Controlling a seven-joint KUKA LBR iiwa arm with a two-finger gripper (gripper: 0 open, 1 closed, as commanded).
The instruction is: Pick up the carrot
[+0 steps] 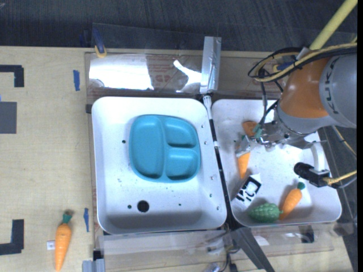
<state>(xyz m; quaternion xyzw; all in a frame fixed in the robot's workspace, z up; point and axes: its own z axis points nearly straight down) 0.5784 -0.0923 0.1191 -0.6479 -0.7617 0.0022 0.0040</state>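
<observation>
An orange carrot (243,164) lies lengthwise in the left part of the right bin (329,208), thick end (249,127) toward the back and tip toward the front. My gripper (251,142) crosses its middle, fingers shut on it, with orange showing on both sides of them. A second carrot (292,199) with a green top lies near the bin's front right. A third carrot (62,239) lies on the wooden bench at the front left, outside the bins.
A blue divided plate (164,147) sits in the left bin (108,208). A green knobbly vegetable (265,211) and a black-and-white tag (248,190) lie at the right bin's front. Cables and a black fitting (311,173) hang off the arm at right.
</observation>
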